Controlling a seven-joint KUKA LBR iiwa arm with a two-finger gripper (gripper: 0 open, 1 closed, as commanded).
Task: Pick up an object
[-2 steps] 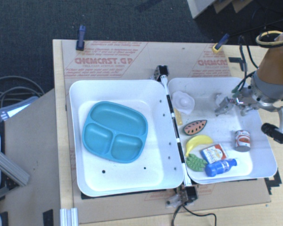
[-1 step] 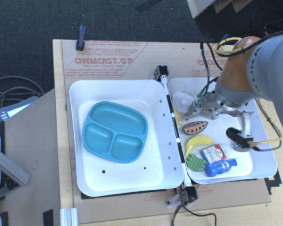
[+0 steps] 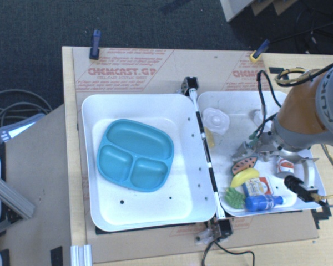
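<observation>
My gripper (image 3: 255,146) hangs low in the right bin (image 3: 233,101), under the grey arm with its orange band (image 3: 299,112). Its fingers (image 3: 245,147) stand open with nothing between them. Just below the fingertips lies a brown oval piece (image 3: 244,163). Nearer the front are a yellow banana (image 3: 245,176), a red and white carton (image 3: 257,187), a blue bottle (image 3: 261,203) and a green leafy toy (image 3: 234,197). A clear plastic cup (image 3: 215,119) sits at the bin's back left.
The left bin (image 3: 100,204) holds a blue divided plate (image 3: 135,155). A small red and white object (image 3: 286,165) lies right of the gripper, partly under the arm. Black cables (image 3: 266,93) run along the arm. A divider rail (image 3: 202,143) separates the bins.
</observation>
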